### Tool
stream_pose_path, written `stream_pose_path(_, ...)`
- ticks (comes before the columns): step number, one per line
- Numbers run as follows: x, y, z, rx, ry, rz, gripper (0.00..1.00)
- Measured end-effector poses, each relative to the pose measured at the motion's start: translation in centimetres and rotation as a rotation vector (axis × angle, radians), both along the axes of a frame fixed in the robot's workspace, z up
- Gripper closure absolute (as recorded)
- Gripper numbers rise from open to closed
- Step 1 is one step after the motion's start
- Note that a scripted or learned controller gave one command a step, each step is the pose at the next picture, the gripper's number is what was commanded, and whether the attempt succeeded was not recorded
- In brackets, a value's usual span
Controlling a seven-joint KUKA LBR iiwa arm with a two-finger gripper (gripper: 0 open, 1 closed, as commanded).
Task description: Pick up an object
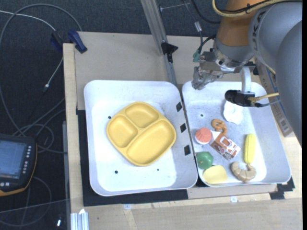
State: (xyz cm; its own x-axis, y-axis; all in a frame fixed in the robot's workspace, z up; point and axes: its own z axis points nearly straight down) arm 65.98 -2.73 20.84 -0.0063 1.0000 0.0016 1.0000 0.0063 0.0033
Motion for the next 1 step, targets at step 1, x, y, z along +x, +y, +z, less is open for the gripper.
stream_pose_path(1,0.17,4.43,0.45,0.001,0.001,0.000,1.00)
